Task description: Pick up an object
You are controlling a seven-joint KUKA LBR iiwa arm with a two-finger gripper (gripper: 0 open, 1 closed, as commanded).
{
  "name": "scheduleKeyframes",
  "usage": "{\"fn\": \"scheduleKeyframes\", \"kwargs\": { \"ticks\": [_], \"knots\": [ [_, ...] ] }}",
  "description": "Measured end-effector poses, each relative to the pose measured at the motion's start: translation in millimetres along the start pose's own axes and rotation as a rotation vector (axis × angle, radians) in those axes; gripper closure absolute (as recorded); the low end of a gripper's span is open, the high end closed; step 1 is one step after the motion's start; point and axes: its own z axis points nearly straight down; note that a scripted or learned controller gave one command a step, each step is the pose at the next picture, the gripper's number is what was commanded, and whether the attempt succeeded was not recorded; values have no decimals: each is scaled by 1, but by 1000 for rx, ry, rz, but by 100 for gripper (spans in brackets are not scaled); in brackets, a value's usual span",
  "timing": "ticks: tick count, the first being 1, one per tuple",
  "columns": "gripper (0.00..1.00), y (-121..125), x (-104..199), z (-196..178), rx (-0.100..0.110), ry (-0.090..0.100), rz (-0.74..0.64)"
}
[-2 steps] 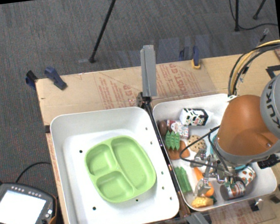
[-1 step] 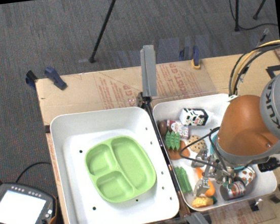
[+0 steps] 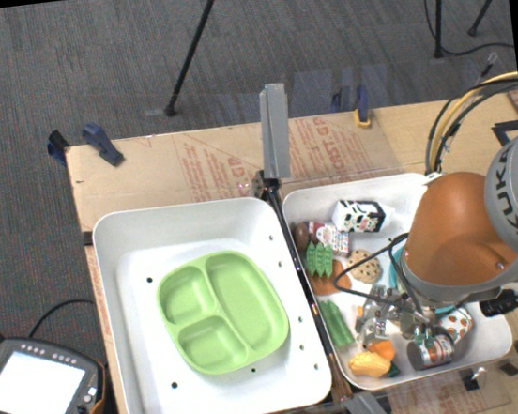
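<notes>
My gripper [image 3: 390, 315] hangs low over the right bin [image 3: 407, 182], under the orange wrist band. It sits among the toy food near the bin's front. Just below it lie a yellow and orange piece [image 3: 370, 363] and a small can [image 3: 431, 352]. A green pod [image 3: 337, 324] lies to its left and a cookie [image 3: 364, 266] lies behind it. A black and white milk carton [image 3: 358, 216] stands at the bin's back. Nothing is visibly held.
The left bin [image 3: 124, 257] holds a green divided plate [image 3: 223, 311]. A leafy green toy [image 3: 320, 259] and a small packet [image 3: 331, 237] lie by the right bin's left wall. A handheld controller [image 3: 38, 396] rests on the floor at lower left.
</notes>
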Motion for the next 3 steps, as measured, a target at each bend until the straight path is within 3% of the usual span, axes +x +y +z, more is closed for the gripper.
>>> {"fn": "scheduleKeyframes", "kwargs": {
  "ticks": [1,2,3],
  "knots": [
    [0,0,-1,-1,-1,-4,-1],
    [0,2,-2,7,-1,-11,-27],
    [100,2,0,-1,0,-1,-29]
  ]
}}
